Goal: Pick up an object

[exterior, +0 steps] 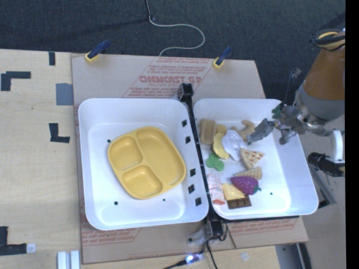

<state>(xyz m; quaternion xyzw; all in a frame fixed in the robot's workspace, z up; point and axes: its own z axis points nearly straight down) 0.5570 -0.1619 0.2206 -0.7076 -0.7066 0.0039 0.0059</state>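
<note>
The approach is in hand: the arm's hand (271, 130) hovers open and empty over the right white bin (291, 175), beside a heap of small plastic toy foods (235, 161) — next, descend onto one piece and close.

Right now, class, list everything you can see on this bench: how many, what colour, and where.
Bins: two, white, side by side on cardboard.
Divided plate: one, yellow, in the left bin.
Toy food pile: several pieces, mixed colours, left half of the right bin.
Grapes: one bunch, purple, near the pile's front.
Clamps: two, blue and yellow, at the cardboard's far edge.
Cable: one, white, beyond the cardboard.
Gripper: one, grey, above the right bin, near the pile.
</note>
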